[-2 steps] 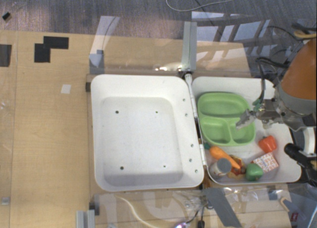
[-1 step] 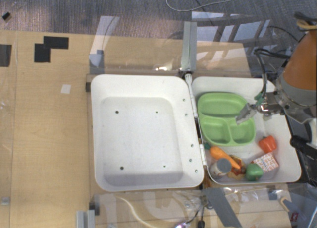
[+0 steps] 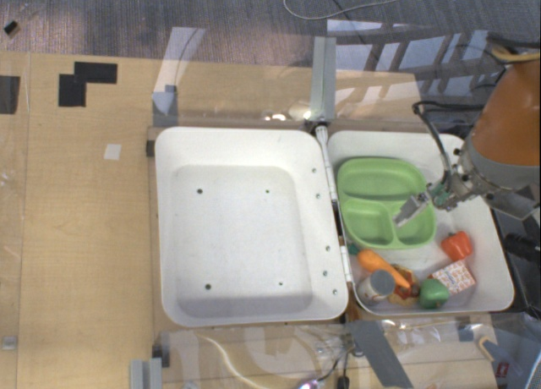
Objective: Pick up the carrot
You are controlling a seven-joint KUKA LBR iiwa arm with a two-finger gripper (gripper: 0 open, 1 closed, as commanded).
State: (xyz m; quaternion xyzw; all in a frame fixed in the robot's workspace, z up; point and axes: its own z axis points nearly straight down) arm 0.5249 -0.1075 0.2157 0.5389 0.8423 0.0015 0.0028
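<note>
Now poised over green tray (image 3: 372, 183), claw (image 3: 416, 207) spread with nothing between, carrot (image 3: 372, 260) lying near-left of it, long axis running left to right.

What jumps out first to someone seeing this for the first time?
Probably the bright green divided tray at the back of the right bin, with the gripper poised over it. Just in front lies a cluster of small colourful items, the carrot among them. The left bin sits alongside.
</note>
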